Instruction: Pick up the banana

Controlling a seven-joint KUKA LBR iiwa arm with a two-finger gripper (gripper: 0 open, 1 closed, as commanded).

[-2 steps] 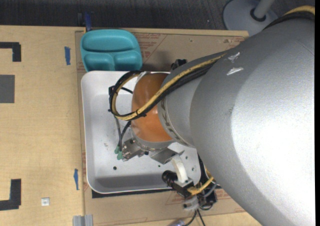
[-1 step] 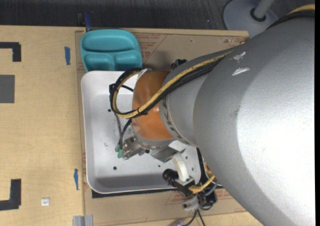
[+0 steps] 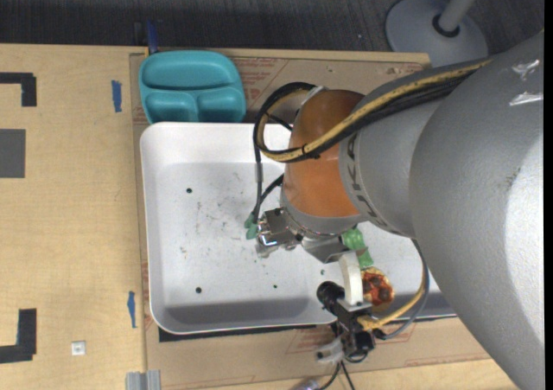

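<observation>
My gripper (image 3: 266, 238) hangs low over the middle of the left white bin (image 3: 186, 207), under the orange band of the wrist. The arm covers the bin's right half. A small green piece (image 3: 251, 226) shows right at the gripper's left edge, and more green (image 3: 357, 247) peeks out from under the wrist on the right. I cannot make out what the green belongs to, nor anything between the fingers.
An orange-red mottled object (image 3: 377, 286) lies near the bin's lower right corner, beside the arm. A teal divided tray (image 3: 192, 87) sits behind the bin's far rim. The bin's left half is bare floor. Cardboard bench (image 3: 69, 207) lies to the left.
</observation>
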